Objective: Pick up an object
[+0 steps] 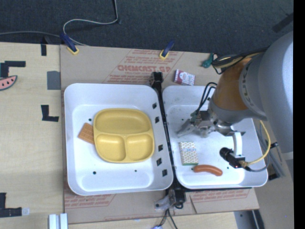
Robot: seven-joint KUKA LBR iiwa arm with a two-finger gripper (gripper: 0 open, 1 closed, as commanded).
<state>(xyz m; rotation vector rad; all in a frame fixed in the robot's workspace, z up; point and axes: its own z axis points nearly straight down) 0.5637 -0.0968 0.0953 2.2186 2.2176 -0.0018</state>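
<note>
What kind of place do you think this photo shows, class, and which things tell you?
Probably a robotics lab test bench: a grey arm reaching over two white bins, loose cables, and cardboard clamped under the bins.

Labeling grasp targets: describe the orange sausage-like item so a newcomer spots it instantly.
Look in the right bin, along its near edge. The hot dog lies just below the small patterned packet. It is the one slim orange-red piece there.

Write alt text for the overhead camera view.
A grey arm's pincer hovers in the right bin above a small packet and an orange sausage. The left bin holds a yellow divided tray.
</note>
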